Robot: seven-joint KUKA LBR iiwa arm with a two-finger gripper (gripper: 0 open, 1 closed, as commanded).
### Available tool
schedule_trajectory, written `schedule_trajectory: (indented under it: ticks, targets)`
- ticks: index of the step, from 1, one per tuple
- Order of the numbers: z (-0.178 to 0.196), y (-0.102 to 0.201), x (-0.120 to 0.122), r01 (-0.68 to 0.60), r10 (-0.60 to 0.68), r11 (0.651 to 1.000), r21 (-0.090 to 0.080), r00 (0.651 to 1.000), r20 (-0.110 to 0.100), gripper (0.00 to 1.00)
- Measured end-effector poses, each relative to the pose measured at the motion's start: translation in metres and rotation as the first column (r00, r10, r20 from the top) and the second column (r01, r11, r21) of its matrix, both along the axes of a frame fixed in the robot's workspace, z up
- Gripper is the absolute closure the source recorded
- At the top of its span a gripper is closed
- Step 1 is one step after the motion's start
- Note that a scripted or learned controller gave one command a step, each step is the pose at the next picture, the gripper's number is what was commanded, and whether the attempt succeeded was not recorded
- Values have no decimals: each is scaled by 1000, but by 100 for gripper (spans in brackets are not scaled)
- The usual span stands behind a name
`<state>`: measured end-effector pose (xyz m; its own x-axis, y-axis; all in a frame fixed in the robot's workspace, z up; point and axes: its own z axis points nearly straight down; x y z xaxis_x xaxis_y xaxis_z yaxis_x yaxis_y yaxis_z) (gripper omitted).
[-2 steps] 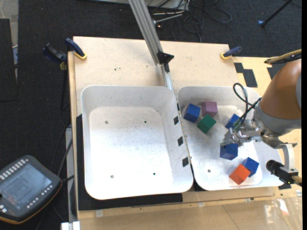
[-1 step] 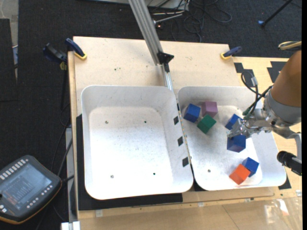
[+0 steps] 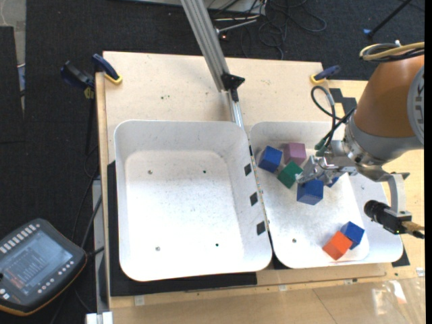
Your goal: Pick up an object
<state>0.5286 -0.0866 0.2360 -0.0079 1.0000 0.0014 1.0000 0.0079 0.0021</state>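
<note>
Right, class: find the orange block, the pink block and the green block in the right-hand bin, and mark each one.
orange block (image 3: 335, 246): camera view, on its top face.
pink block (image 3: 295, 151): camera view, on its top face.
green block (image 3: 289, 175): camera view, on its visible top face.

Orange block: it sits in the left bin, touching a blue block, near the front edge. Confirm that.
Wrong bin. The camera view shows the orange block in the right bin, touching a blue block, near the front edge.

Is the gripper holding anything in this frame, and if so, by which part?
Cannot be told. The gripper is low in the right bin, right at a blue cube, but the view doesn't show a hold.
</note>
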Motion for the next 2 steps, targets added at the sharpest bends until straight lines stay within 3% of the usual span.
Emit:
schedule_trajectory:
  ticks: [2]
  targets:
    - [2,103,52,0,0,1000,1,1000,0,100]
